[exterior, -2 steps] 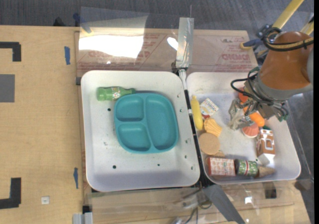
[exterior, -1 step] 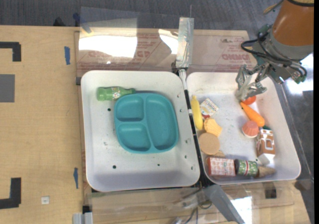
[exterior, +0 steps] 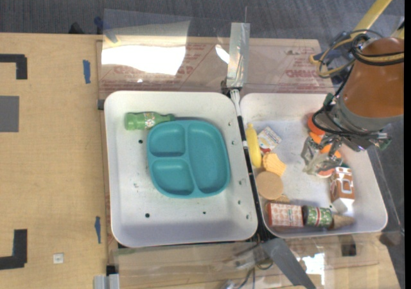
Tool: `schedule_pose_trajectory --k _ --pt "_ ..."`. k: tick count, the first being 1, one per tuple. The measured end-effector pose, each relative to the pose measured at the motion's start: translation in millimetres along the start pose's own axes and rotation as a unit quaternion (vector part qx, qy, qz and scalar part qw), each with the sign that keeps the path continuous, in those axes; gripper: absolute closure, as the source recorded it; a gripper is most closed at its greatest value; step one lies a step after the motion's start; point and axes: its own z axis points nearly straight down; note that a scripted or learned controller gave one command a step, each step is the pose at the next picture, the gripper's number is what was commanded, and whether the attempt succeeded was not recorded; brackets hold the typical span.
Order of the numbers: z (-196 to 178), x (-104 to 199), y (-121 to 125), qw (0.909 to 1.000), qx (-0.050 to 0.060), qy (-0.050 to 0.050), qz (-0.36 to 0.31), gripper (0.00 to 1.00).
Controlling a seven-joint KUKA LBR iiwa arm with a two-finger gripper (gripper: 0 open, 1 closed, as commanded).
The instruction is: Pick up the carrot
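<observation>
End effector (exterior: 323, 160) sits low in the right bin (exterior: 379, 217), far-right part, fingers pointing down. Whether it is released or clenched: cannot tell, the metal tips blur into clutter. An orange shape, likely the carrot (exterior: 319, 132), lies right at the end effector on its left and far side, partly covered by the wrist; contact or grasp not clear. Arm (exterior: 376, 82) comes in from the right, orange band above the wrist, grey collar below, cables looped on its far-left side; its upper part is cut off at the frame edge. Just near of the end effector, an orange-and-white carton (exterior: 343, 186), partly hard to read. Along the right bin's near wall, a bottle with red and green label (exterior: 302, 216) lies on its side. Left part of that bin: yellow banana (exterior: 253, 145), small white packet (exterior: 268, 137), orange cracker-like piece (exterior: 275, 165), tan round item (exterior: 270, 185). Left bin (exterior: 122, 217) holds a teal divided plate (exterior: 189, 157) in the middle and a green bottle (exterior: 146, 119) lying at its far-left. Both bins rest on the worktop (exterior: 45, 172), cardboard-covered at left.
</observation>
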Motion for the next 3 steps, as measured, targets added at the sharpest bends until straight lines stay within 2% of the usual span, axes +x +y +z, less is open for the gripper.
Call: schedule_pose_trajectory --k 1,3 --pt "-64 -23 45 0.9945 0.005 -0.003 -0.105 1.0" --pt "-86 -28 44 0.9947 0.01 -0.01 -0.102 1.0"
